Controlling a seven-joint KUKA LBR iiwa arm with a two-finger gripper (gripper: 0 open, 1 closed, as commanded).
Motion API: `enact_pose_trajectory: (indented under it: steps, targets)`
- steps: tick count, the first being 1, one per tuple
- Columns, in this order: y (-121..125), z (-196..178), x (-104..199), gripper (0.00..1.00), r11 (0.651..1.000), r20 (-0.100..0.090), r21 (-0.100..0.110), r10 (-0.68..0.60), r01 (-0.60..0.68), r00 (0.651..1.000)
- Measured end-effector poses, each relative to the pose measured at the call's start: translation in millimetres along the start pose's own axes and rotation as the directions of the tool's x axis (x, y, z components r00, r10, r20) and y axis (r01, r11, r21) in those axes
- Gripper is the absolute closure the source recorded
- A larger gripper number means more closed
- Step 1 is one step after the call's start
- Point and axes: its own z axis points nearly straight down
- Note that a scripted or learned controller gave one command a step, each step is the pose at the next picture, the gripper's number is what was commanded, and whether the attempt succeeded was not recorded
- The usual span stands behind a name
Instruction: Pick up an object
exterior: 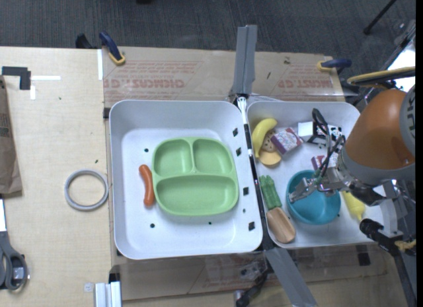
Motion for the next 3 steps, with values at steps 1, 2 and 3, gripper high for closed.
enact_pose_trajectory:
  steps: [1, 2, 3]
  targets:
    - [74, 10, -28, 0.0, 0.999, 0.005, -0.027, 0.047, -0.047, 0.999]
    - [141, 12, -42, 0.0, 0.994, -0.022, 0.06, -0.086, 0.087, 0.996]
    - [151, 13, -41, 0.0, 0.993, -0.018, 0.072, 0.094, -0.092, 0.995]
